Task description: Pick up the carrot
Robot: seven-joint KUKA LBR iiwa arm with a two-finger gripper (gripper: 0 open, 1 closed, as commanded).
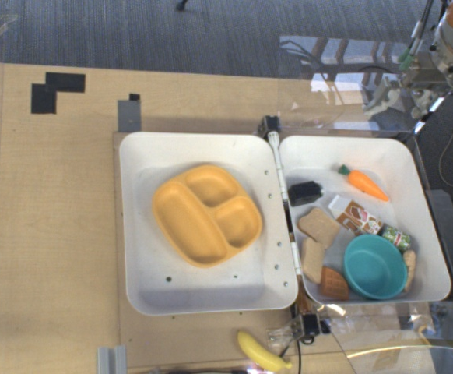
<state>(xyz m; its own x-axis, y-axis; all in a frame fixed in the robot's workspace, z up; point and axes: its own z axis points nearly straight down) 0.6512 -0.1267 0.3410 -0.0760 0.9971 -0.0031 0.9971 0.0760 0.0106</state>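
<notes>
While slantwise, carrot [365, 183] tip lower-right

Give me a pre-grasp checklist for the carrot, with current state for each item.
1. Carrot visible in the right bin: ok.
2. Carrot lying free, nothing on top: ok.
3. Space around it: ok; snack packet and black object lie apart from it.
4. Gripper above the carrot: not ok; it sits beyond the bin's far right corner.
5. Finger state: cannot tell.
</notes>
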